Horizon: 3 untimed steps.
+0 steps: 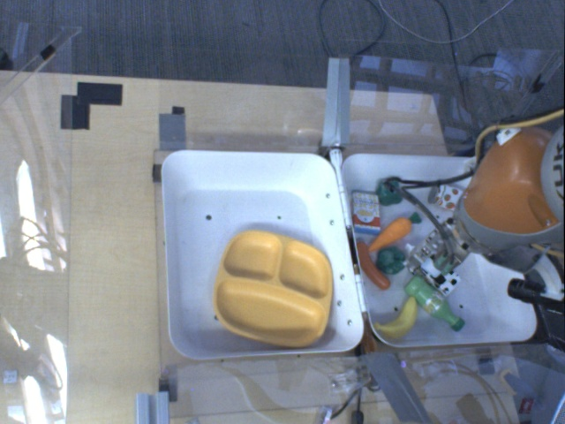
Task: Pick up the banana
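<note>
Overhead slanted view of a pale wooden desk (106, 263) bearing two shallow white bins side by side. Left bin (190, 193): a yellow compartmented tray (274, 288), three sections, lying toward the near right part of the floor. Right bin (494, 321): a cluster of small toy foods in its left half. Banana (399, 319) at the near left corner of the right bin, lying flat, curved, close to the front wall and just beside a green bottle (433, 299), which lies tilted on its side to the banana's right. Farther back: an orange carrot (393, 231), a red pepper-like piece (372, 268) along the left wall, a dark green item (389, 260) between them, a small red-and-white carton (365, 208), and another dark green piece (389, 190) near the far wall. Grey arm with orange band (508, 188) reaching in from the right above the right bin. Pincer (438, 256) positioned low over the bin, behind and above the green bottle, apart from the banana; finger opening impossible to judge amid the metal parts and cables, nothing discernible between the fingers. Black cables (371, 16) looping across the dark floor beyond the desk.
</note>
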Motion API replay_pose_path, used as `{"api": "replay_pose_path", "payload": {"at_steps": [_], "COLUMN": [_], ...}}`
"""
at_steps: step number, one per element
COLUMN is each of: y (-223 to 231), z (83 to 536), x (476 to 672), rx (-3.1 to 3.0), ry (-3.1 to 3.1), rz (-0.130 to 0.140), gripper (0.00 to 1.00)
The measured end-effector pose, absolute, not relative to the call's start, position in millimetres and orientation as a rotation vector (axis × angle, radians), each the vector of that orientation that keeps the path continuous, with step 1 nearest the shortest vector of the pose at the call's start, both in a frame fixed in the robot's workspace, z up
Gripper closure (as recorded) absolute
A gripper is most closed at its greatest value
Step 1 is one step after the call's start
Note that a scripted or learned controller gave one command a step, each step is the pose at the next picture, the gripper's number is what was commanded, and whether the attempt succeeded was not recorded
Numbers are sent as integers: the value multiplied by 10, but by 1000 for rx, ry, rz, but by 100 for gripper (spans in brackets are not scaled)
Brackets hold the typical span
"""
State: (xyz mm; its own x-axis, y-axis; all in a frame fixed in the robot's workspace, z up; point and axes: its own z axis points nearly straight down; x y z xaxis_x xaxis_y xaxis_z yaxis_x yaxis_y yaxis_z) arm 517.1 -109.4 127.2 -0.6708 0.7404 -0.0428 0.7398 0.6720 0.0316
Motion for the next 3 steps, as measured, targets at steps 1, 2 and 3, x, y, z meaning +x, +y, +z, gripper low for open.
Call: {"api": "replay_pose_path", "payload": {"at_steps": [1,2,3], "y": [-1095,-908,-897], "z": [1260,897,998], "x": [5164,4959,4973], "rx": [1253,981,981], "ry": [2827,2963,2964], "rz": [17,8,13], "gripper": [0,0,100]}}
